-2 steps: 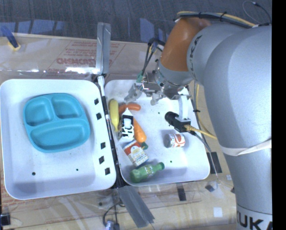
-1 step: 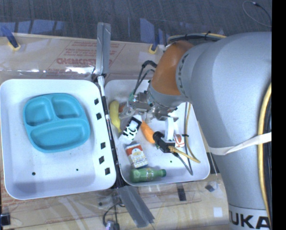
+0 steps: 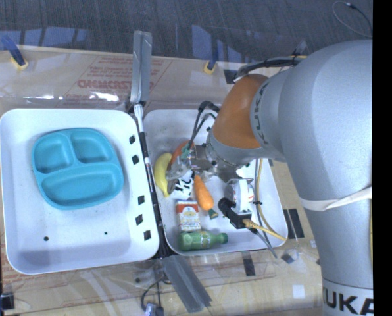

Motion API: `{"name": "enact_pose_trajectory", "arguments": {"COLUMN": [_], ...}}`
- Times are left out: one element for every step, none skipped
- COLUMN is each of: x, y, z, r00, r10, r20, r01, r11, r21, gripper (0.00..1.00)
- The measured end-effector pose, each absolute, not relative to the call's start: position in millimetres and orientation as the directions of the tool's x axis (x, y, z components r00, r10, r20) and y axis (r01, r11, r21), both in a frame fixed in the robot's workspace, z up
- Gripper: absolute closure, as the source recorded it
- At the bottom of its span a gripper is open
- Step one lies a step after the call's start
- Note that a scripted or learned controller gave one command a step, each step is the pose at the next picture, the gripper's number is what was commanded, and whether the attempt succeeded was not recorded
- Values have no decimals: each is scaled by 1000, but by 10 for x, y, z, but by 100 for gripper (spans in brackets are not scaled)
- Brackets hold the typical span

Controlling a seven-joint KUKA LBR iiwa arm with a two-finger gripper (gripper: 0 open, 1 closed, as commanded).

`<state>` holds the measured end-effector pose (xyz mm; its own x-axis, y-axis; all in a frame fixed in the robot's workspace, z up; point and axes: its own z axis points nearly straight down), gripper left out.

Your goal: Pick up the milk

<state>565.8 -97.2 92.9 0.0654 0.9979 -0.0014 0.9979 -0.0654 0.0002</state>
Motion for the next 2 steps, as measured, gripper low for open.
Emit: {"name": "enact_pose_trajectory", "arguments": {"x": [5667,5552], "y": [-965,-632], "z": [1034,1913], "r00": [60,288], "r10": [998,958], "r20": [-2,0], "r01": [998,958], "r11": [-60,-288], "r21": [2,-3], "gripper": [100,100]}}
